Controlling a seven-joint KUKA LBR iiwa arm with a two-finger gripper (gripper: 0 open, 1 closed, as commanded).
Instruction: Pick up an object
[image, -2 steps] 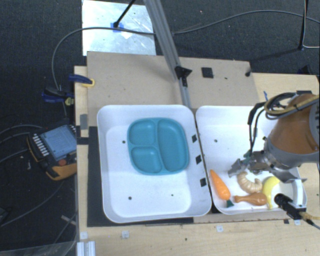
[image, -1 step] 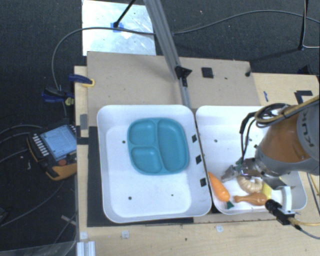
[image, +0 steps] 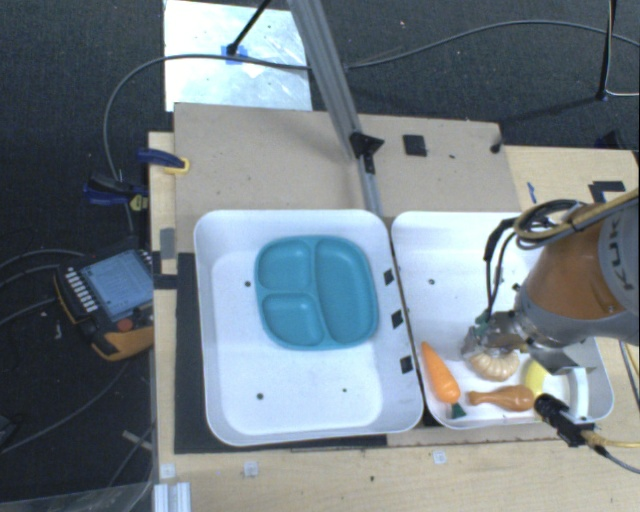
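A: Where the arm reaches in at the right edge of the frame, the gripper (image: 497, 340) sits low in the right bin (image: 440, 250), directly over a pale ridged object (image: 494, 365).

B: State of the fingers?

A: Cannot tell; the wrist hides them.

B: Other items?

A: Carrot (image: 440, 372) lower left of that bin, just beside the pale object. Tan drumstick-shaped piece (image: 503, 399) below it, near the bottom rim. Yellow piece (image: 536, 376) at its right, partly under the arm.

B: Left bin (image: 230, 400)?

A: Blue divided plate (image: 317, 291), upper centre, flat. Both bins rest on the tabletop (image: 260, 150).
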